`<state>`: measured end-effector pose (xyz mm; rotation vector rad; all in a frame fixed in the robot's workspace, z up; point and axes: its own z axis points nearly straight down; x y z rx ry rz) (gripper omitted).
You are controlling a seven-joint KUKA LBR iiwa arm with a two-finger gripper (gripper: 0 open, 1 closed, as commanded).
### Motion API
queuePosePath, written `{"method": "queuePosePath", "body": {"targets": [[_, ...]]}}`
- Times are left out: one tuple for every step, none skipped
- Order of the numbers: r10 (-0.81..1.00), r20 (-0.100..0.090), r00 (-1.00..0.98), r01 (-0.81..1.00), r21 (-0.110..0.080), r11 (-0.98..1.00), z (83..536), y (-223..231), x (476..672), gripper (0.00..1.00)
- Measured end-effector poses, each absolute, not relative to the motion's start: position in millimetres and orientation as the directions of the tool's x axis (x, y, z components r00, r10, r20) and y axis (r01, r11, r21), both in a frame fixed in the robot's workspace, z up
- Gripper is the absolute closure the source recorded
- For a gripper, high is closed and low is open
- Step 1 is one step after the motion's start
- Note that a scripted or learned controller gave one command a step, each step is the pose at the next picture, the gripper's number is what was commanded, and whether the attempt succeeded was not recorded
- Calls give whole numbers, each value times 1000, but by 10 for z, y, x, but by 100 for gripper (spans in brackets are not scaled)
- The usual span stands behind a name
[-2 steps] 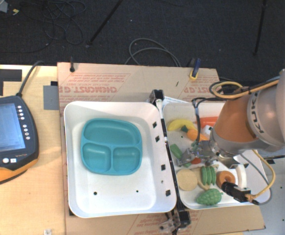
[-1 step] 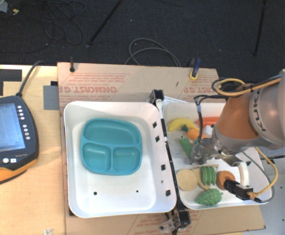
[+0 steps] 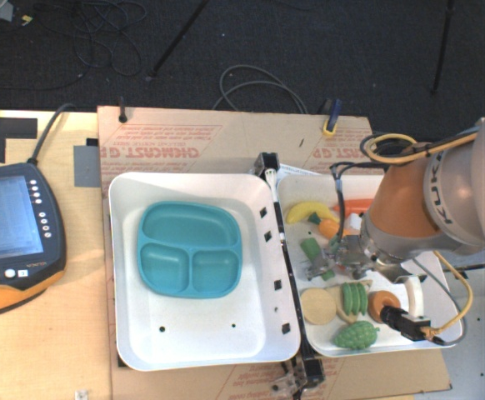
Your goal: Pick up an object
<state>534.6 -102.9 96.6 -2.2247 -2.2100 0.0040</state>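
The right bin (image 3: 445,337) holds several toy foods. A yellow banana (image 3: 306,212) and a small orange piece (image 3: 329,226) lie at its far left. A dark green piece (image 3: 310,247) sits just below them. Along the near side are a beige disc (image 3: 317,306), a striped green vegetable (image 3: 353,298), a bumpy green item (image 3: 356,335) and an orange carrot-like piece (image 3: 383,303). My gripper (image 3: 322,265) hangs low over the bin's left half, between the dark green piece and the beige disc. Its tips are hard to make out against the clutter.
The left bin (image 3: 119,265) contains a teal divided plate (image 3: 191,249). A divider with black clips (image 3: 277,248) separates the bins. The arm's orange band (image 3: 401,202) covers the right bin's far right. A tablet-like pendant (image 3: 13,223) lies left of the bench.
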Motion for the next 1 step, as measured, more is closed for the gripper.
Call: {"method": "queuePosePath", "body": {"targets": [[1000, 1, -3, 1000, -1, 3, 866, -821, 5886, 0]]}}
